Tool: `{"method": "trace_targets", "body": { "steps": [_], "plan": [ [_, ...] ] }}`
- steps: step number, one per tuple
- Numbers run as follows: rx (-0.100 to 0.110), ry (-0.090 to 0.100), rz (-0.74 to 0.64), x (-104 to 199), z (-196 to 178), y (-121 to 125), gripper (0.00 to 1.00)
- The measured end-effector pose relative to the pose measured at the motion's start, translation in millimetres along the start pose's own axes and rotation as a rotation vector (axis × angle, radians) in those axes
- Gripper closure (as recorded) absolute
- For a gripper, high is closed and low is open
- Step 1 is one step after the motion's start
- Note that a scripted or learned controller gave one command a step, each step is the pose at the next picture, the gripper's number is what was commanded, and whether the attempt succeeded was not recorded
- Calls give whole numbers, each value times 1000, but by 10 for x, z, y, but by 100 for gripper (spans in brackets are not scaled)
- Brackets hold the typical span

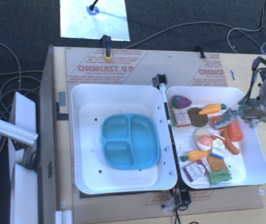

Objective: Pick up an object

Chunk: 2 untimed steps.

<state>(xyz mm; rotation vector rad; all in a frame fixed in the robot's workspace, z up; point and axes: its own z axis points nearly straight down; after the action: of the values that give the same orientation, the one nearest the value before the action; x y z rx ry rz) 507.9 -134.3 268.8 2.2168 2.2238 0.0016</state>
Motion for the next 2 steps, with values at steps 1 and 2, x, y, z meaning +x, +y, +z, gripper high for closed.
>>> {"method": "trace_targets", "body": {
  "steps": [1,2],
  "plan": [
    [2,0,0,149,793,517,0],
    [1,0,2,-34,1848,544,0]
  ]
}}
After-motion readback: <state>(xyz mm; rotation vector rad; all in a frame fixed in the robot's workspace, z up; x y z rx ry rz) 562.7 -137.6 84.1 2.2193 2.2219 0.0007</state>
